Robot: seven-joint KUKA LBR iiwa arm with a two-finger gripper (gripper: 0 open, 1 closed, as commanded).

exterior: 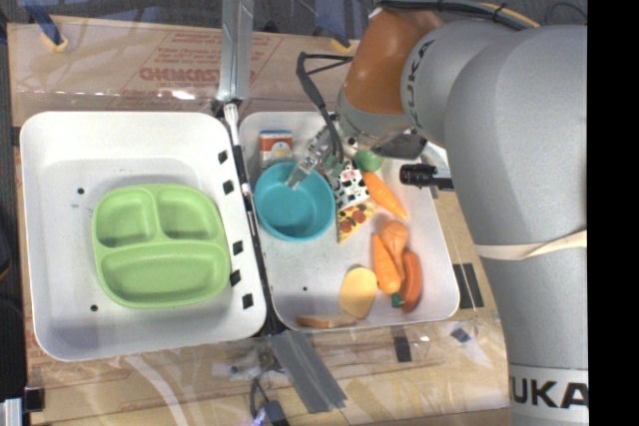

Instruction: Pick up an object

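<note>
Over the right bin [439, 299], the gripper [305, 170] hangs at the far rim of a teal bowl [295, 205], its tips reaching down inside the bowl's upper edge. Whether the tips are spread or closed cannot be told, since the metal parts blur together at this size, and no object is seen between them.

Likely target: the teal bowl, directly beneath and touching or nearly touching the gripper. It sits in the left half of the right bin, close against the divider wall.

Neighbours: a small carton [276, 147] just behind the bowl; a black-and-white spotted toy [349, 187] and a toy pizza slice [351, 217] just to its right; a toy carrot [384, 195], two further orange pieces [389, 254], a red sausage-like piece [411, 279], a yellow rounded piece [357, 292] and a thin brown piece [318, 321] toward the near right of the bin. A green divided plate [160, 244] lies alone in the left bin [50, 145].

Risks, as judged: a pinch on the thin, curved rim may slip, so the bowl tilts and drops on lifting. A tip landing off the wall would close on nothing. The bowl may slide against the divider or nudge the carton and spotted toy, which crowd its far and right sides.
</note>
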